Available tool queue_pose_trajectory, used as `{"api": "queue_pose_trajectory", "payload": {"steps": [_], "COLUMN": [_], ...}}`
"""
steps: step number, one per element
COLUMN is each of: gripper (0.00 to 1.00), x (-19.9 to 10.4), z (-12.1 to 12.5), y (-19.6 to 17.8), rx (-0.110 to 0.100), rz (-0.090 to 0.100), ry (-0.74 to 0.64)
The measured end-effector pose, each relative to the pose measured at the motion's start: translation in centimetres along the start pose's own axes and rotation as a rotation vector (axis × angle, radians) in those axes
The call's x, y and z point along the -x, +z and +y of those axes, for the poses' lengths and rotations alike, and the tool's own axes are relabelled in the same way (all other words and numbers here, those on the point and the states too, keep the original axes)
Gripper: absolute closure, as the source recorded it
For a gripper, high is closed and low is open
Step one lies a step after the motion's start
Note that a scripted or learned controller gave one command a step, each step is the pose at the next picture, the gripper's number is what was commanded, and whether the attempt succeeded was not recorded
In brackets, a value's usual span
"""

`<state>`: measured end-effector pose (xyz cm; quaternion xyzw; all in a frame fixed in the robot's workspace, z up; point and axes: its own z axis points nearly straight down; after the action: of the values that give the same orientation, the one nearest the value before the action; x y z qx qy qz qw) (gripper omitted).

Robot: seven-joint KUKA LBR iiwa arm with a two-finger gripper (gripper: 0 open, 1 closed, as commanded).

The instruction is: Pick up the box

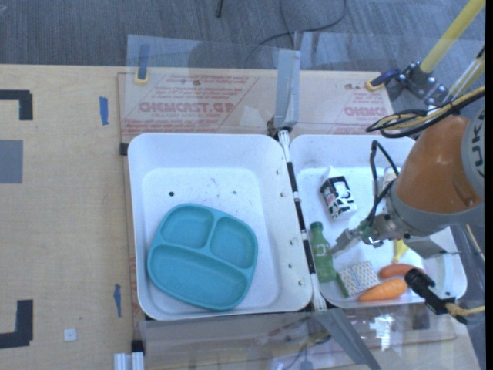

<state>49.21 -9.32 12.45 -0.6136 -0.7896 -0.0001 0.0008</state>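
Observation:
A small black-and-white box [337,196] lies in the right bin [308,154], near its left wall. The arm with its orange band reaches in from the right above this bin. Its gripper [351,239] hangs below the box, over the bin's middle and a short way from it. Nothing shows between the gripper and the box, and they are apart.
A green bottle [320,253] lies along the right bin's left wall. A checkered pad [358,277], an orange carrot [383,289] and a red piece [397,269] lie at the front. A teal divided plate [202,256] sits in the left bin [146,168].

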Motion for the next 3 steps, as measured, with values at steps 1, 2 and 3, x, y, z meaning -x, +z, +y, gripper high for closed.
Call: {"api": "queue_pose_trajectory", "payload": {"steps": [1,2,3], "gripper": [0.0,0.0,1.0], "x": [1.4,1.4,1.6], "z": [-0.6,-0.6,-0.5], "y": [3.4,3.4,2.4], "rx": [0.006,0.006,0.011], "rz": [0.002,0.001,-0.002], "ry": [0.238,0.239,0.242]}}
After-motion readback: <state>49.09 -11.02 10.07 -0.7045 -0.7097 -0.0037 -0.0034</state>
